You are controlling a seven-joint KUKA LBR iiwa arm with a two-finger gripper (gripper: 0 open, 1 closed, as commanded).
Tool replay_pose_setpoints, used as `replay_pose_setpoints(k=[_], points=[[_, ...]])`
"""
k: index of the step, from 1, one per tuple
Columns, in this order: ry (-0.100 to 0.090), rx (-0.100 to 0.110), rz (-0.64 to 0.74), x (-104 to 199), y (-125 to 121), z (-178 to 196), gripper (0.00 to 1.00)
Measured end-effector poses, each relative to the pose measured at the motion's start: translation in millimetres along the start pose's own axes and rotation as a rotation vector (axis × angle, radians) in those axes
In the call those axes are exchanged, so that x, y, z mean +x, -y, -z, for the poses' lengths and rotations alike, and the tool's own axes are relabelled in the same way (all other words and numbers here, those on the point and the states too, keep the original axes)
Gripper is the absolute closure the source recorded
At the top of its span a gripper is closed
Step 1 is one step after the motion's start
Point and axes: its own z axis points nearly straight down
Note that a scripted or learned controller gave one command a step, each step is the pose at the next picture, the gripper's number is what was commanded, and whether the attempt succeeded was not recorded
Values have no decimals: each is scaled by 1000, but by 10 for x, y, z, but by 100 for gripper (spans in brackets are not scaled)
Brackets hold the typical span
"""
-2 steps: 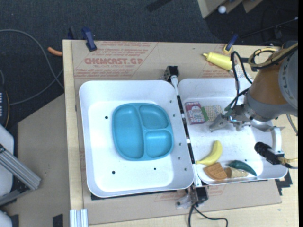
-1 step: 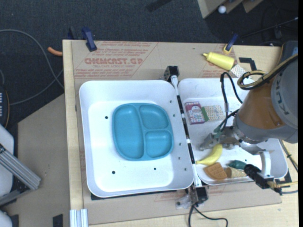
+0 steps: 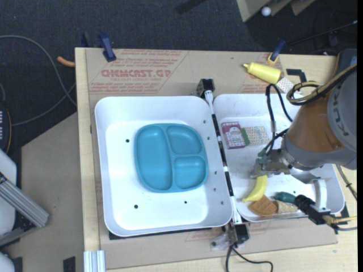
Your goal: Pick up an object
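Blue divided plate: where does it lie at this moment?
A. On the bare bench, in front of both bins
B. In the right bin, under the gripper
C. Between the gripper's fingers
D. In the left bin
D: the blue divided plate lies flat in the middle of the left bin, well apart from the gripper over the right bin.

Left bin [image 3: 113,152]: open floor all round the blue divided plate [image 3: 170,156], which takes the middle.
Right bin [image 3: 241,102]: crowded; the arm [image 3: 317,132] covers its right half.
Far end of right bin: small pink card [image 3: 233,135] and a printed packet [image 3: 255,134] lie flat; bare floor near the far wall.
Near end of right bin: banana [image 3: 257,189], brown round piece [image 3: 264,207] and green-handled tool [image 3: 286,198] packed together.
Bin divide: two rims touching, black clips [image 3: 205,86] at either end.
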Motion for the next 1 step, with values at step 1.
replay_pose_setpoints(k=[1], points=[[-1, -1, 1, 462, -406, 911, 100]])
